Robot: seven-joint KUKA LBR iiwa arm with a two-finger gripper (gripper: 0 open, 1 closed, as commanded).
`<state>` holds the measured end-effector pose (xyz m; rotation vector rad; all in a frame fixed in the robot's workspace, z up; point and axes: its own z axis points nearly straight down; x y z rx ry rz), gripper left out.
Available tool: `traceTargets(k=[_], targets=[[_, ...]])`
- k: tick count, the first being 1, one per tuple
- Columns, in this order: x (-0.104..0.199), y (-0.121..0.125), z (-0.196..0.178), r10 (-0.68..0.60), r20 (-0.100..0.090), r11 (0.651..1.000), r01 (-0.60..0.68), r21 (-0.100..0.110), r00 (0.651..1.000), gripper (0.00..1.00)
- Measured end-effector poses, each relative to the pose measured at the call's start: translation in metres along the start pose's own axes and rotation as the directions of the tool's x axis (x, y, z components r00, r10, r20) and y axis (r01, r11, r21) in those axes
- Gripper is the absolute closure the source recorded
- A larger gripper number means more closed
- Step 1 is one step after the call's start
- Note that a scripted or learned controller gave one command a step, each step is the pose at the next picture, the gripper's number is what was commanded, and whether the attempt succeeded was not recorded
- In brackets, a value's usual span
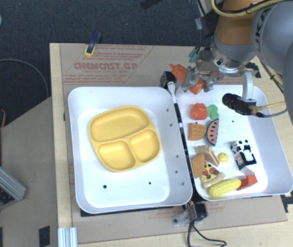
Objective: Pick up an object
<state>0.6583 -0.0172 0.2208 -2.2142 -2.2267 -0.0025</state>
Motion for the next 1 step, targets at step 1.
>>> traceTargets(k=[1], targets=[[0.0041, 0.0036, 0.0059, 0.004, 0.002, 1.0, -0.004, 0.0, 1.0, 1.0]])
